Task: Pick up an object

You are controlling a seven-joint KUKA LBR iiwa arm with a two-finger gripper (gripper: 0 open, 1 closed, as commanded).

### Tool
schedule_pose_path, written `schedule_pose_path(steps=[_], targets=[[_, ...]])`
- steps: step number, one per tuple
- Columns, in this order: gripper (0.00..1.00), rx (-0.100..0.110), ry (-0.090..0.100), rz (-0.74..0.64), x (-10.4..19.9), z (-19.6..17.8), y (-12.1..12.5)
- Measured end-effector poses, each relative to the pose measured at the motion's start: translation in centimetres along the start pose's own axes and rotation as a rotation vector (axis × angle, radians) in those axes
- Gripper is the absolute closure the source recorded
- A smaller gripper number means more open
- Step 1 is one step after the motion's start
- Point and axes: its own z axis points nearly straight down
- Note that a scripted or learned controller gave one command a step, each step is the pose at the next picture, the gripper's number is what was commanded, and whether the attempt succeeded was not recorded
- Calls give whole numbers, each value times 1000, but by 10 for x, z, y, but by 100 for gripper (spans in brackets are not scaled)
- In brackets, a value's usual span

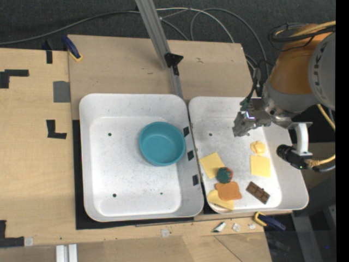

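The right bin (pixel 218 113) holds several small toy foods near its front: a yellow square (pixel 211 163), a green ball on a red piece (pixel 224 174), an orange toast-like piece (pixel 228 191), a brown chocolate bar (pixel 257 192), a yellow slab (pixel 260 166) and a small pale yellow piece (pixel 258 147). My gripper (pixel 242 127) hangs over the upper right part of this bin, just left of and above the small pale piece. Nothing shows between its fingers.
A blue bowl (pixel 161 143) sits in the left bin (pixel 109 162) near the divider. A slanted metal pole (pixel 158 31) rises behind the bins. Cables run along the back. The arm's grey and orange body (pixel 300 75) covers the right bin's far right corner.
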Motion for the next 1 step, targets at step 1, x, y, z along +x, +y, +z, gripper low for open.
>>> schedule_pose_path(steps=[1], targets=[[100, 5, 1, 0, 0, -14, 1]])
